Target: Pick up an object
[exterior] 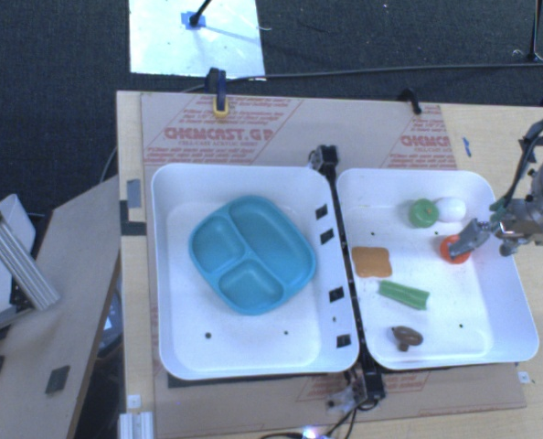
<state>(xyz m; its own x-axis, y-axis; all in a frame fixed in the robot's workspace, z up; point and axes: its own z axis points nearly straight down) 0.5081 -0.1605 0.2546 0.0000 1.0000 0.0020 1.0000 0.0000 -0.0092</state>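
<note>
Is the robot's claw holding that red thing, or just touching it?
It cannot be told. The gripper sits right over the red object in the right bin, but the view is too small to show a hold.

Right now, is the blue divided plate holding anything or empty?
Empty. All three compartments of the blue divided plate show bare blue; it lies flat in the left bin.

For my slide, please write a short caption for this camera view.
Gripper reaches in beside a red object in the right bin; a blue divided plate lies in the left bin.
</note>
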